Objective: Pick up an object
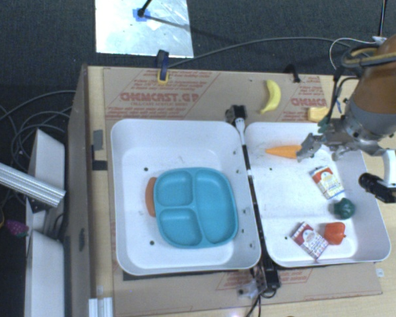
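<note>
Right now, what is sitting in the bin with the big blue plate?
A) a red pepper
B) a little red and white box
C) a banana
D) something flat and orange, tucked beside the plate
D: a flat orange thing lies against the left edge of the blue plate in the left bin.

This is looking like a robot lab: loose cables (26, 111) are lying at 9 o'clock, beside a cardboard-covered tabletop (185, 91).
</note>
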`<state>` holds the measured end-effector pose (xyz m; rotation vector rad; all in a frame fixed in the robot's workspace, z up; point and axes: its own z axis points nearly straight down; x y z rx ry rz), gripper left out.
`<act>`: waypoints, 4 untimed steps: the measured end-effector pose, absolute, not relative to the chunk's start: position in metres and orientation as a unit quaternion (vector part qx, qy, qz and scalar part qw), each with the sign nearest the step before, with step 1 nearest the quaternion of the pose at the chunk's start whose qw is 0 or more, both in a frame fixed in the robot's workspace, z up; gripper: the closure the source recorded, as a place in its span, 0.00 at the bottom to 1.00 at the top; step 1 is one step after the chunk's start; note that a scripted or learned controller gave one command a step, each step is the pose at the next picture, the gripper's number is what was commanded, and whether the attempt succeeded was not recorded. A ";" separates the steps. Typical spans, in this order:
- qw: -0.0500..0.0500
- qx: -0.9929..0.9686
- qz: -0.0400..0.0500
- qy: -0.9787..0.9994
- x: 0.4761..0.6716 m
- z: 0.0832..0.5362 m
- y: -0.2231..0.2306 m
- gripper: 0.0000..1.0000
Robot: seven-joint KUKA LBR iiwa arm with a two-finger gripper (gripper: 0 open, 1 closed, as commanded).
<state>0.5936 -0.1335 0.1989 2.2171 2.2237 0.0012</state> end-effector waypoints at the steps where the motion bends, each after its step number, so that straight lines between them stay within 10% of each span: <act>1: 0.001 0.706 0.000 0.708 0.602 0.101 -0.165 0.00; 2: -0.015 0.705 -0.011 0.709 0.661 0.079 -0.208 0.00; 4: 0.000 0.707 0.000 0.707 0.594 0.084 -0.185 0.00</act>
